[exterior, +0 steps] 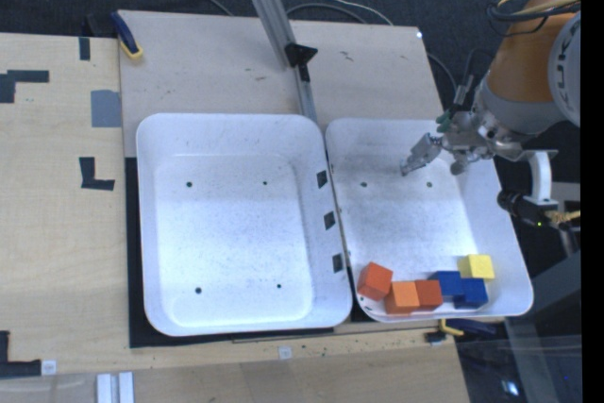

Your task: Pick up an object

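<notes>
Over the right bin's point(396, 222) far end, the gripper point(436, 156) hangs with fingers seemingly spread, holding nothing; the blocks point(425, 286) lie clustered at the near edge, well apart, unpicked.

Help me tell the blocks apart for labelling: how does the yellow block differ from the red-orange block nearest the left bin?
The yellow block is yellow and looks smaller; the red-orange block is red-orange and looks larger. The yellow block sits on top of the blue blocks at the row's right end, while the red-orange block rests on the bin floor at the left end, turned at an angle. Both are cube-like and lie along the near edge of the right bin.
</notes>
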`<state>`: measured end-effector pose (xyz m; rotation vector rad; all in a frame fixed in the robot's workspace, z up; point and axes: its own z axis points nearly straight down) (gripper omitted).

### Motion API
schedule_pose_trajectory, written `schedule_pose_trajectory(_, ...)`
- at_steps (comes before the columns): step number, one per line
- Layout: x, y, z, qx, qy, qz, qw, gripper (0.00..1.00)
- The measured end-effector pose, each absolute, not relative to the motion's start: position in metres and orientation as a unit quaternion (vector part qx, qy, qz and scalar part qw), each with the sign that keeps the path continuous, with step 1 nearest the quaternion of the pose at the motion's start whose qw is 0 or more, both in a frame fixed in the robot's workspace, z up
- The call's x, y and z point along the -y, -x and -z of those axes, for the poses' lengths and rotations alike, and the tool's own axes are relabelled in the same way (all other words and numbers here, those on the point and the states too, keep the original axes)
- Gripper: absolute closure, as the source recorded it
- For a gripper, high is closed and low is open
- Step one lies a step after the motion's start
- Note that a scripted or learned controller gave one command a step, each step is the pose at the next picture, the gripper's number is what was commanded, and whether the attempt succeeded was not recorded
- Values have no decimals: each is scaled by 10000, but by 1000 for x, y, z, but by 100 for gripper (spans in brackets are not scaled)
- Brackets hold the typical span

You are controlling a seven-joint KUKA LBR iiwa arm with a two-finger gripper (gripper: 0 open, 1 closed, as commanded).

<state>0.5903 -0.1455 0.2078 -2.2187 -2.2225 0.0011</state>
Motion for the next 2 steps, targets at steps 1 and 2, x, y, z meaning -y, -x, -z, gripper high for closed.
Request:
schedule_pose_trajectory(1,152,-604,-293,7077,7065,19,-39,0)
schedule_pose_trajectory(2,177,-618,-341,7074,7068,9,-29,0)
